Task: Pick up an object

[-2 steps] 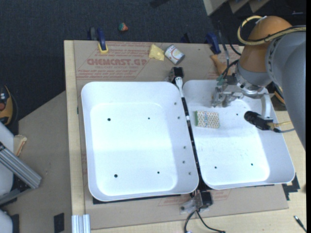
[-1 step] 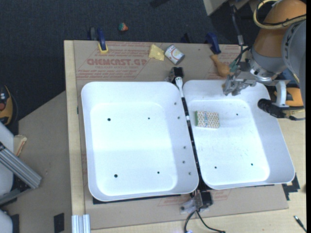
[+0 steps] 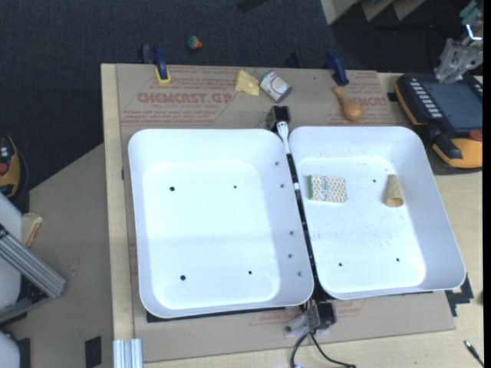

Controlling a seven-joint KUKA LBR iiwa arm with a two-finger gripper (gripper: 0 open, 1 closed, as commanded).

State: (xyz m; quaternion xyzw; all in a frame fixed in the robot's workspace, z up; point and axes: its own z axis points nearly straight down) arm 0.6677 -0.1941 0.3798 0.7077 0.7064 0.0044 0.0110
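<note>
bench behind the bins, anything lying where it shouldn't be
Yes. A yellow wedge, a small box and a tan pear-shaped piece lie outside both bins. The patterned packet and a tan cone sit in the right bin.

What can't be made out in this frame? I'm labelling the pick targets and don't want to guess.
- Flat packet in the right bin: its print is too small to read in the camera view.
- Tan piece beside it: too small to identify.
- Gripper: cut off by the right edge and blurred.
- Small items behind the bins: too small to name.
</note>
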